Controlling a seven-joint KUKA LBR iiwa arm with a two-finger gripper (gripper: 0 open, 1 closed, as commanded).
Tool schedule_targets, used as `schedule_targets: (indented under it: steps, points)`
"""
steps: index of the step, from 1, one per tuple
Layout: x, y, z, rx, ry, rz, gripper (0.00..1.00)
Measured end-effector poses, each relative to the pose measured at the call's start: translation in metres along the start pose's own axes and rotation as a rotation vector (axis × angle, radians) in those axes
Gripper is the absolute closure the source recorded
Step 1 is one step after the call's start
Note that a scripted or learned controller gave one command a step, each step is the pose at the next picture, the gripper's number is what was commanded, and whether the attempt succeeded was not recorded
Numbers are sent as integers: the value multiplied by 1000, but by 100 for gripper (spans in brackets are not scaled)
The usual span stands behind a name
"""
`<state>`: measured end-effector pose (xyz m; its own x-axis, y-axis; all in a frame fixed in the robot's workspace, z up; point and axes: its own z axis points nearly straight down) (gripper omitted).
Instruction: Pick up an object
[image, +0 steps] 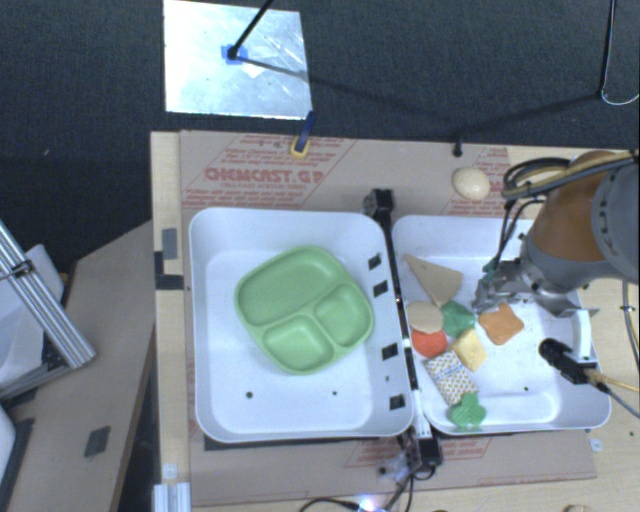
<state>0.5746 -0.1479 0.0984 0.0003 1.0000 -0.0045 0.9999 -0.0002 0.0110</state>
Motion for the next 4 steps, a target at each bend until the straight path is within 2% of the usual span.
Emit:
schedule_targets:
  steps: [2, 3, 4]
  points:
    - [-7, 8, -125, 3, 2, -5, 100]
    - [-7, 9, -126, 8, 4, -4, 100]
    - [45, -21, -125, 12, 6, -8, 100]
